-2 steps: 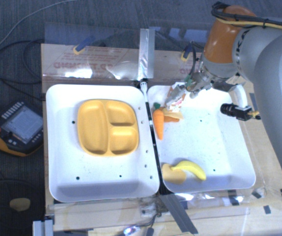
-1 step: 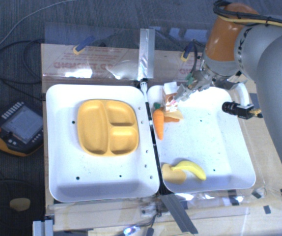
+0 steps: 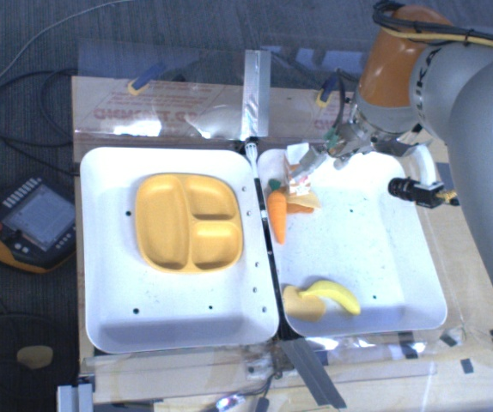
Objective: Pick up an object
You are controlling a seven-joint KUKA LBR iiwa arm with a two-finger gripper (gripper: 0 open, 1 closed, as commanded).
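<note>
reaching in from the right with the arm [image 3: 401, 67] and hanging low over the far left corner of the right bin [image 3: 401, 256]. pointing the jaws down and to the left, toward the bin's dividing wall. leaving the state of the jaws, spread or pressed together, impossible to tell through glare and blur, and showing nothing plainly held.

taking the carrot [image 3: 276, 216] as the likeliest target: lying just beside the left wall of the right bin, a little nearer and further left than the jaws' tip. running its long axis near to far, roughly parallel to that wall, with the green top at the far end. touching, or nearly touching, a tan piece [image 3: 305, 201] on its right, possibly sitting directly under the jaws.

hinging the coming move on that offset: probably needing a short shift left and toward the near side, plus a closing line set across the carrot, left to right, rather than along it. risking a bump on the wall, with so little room on the carrot's left.

leaving the banana [image 3: 337, 295] well apart at the near edge of the same bin, and the yellow plate [image 3: 188, 221] in the left bin [image 3: 109, 307], further from the jaws.
</note>
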